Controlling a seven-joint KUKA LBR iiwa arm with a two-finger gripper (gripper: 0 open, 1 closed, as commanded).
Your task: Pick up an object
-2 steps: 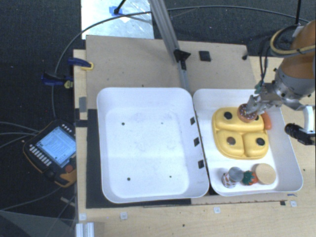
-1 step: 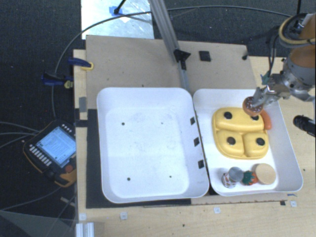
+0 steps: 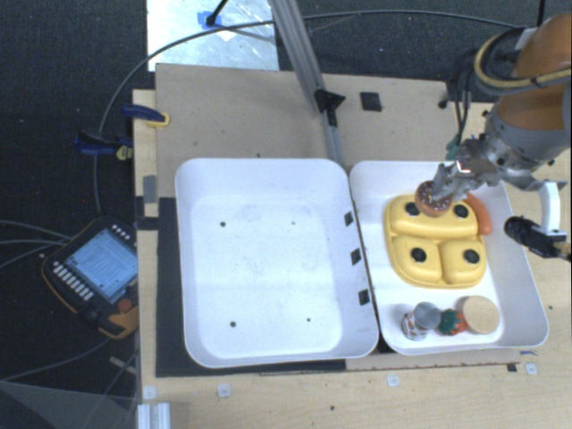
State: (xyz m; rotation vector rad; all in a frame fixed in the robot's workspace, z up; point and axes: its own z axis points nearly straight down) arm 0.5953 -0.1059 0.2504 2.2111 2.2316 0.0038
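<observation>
**Gripper low over the yellow tray in the right bin**

The grey arm with its orange band reaches in from the right, and its two-finger gripper sits low over the right shallow white plastic bin. At its tip there is a small brownish, rounded thing, resting on or just above the top edge of a large yellow moulded plastic tray. Whether the gripper is closed on that brown thing or merely hovering over it I cannot tell; the tip is too small and blurred.

The yellow tray is rounded at its corners, glossy, divided into four shallow sections, each with a dark dot at its middle. It lies in the upper middle of the right bin. Just beside its upper right edge lies a slim orange object, carrot-like in shape.

Along the near edge of the same bin sit a small silver-grey piece, a green and red piece, and a flat tan round disc, all close together.

The left shallow white bin stands beside it, their edges touching.
</observation>
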